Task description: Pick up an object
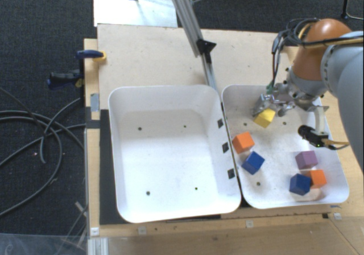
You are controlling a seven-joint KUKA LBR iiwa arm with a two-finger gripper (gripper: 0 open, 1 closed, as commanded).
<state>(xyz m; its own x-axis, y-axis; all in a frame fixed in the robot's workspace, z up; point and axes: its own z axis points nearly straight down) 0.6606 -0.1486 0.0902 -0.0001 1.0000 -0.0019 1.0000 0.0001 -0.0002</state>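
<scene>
My gripper point(267, 109) hangs over the back of the right bin point(335, 194), reaching in from the right. A yellow block point(264, 118) sits tilted between its fingertips, and the gripper is shut on it. In front of it on the bin floor lie an orange cube point(243, 142) and a blue cube point(253, 163) near the left wall. A purple cube point(306, 159), a dark blue cube point(300, 184) and a smaller orange cube point(318, 178) lie at the front right.
The left bin point(119, 106) stands beside the right one, their walls touching in the middle. A slanted metal pole point(190, 17) crosses the bench behind the bins. Cables lie on the floor at the left.
</scene>
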